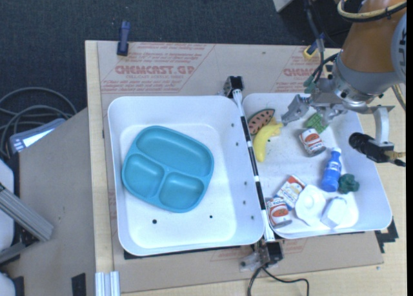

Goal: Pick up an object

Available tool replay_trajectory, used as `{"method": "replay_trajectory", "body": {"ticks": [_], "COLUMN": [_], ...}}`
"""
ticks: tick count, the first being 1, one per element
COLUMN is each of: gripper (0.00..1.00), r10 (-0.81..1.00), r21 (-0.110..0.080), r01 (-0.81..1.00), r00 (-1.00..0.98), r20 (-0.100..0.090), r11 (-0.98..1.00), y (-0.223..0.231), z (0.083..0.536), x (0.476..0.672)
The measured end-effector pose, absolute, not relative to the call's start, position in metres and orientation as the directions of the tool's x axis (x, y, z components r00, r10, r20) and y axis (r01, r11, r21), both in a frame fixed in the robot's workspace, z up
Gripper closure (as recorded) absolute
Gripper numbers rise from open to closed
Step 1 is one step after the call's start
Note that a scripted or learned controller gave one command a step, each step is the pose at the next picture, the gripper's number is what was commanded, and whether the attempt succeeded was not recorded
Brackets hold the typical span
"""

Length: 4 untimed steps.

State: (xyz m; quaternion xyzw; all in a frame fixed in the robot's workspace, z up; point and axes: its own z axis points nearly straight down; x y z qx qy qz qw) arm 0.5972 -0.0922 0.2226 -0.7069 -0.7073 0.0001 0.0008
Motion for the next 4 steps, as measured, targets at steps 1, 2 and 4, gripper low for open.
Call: {"method": "replay_trajectory", "body": {"ticks": [1,2,4], "gripper": [0.0,0.0,0.0], "r10": [1.0,1.0,1.0], "r21": [0.0,-0.002,-0.001], "r01": [1.0,1.0,1.0], "r00": [0.001,0.001,0.0], "r20": [-0.001,0.001,0.001], "r11": [-0.001,-0.001,0.0], "y": [-0.148,-0.134,-0.105], "z": [0.085,0.084,0.085], "x": [0.614,0.562,0.502]}}
